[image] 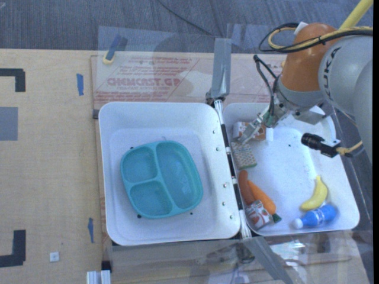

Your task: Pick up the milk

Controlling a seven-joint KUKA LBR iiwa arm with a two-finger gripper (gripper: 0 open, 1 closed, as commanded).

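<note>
- Claw [256,129]: low over the far-left corner of the right bin [331,226], at the end of my arm, which reaches in from the right. Apart or together, I cannot tell; nothing is visibly held in it.
- Pale item [239,129]: just beside the claw against the bin's left wall, too blurred to name. It may be why I am in this corner.
- Milk [259,213]: I take it to be the small red-and-white carton in the near-left corner of the right bin, lying tilted. It is well apart from the claw. This reading is a judgement.
- Carrot [259,195]: lies slantwise, touching the milk's far side, so a grasp there is crowded.
- Waffle [244,157]: a flat checked square between the claw and the carrot.
- Banana [314,194] and bottle [317,216]: together in the near-right corner, clear of the milk.
- Plate [161,178]: teal, three compartments, alone in the left bin [115,117].
- Count: two bins; one plate, milk, carrot, waffle, banana, bottle, pale item.
</note>
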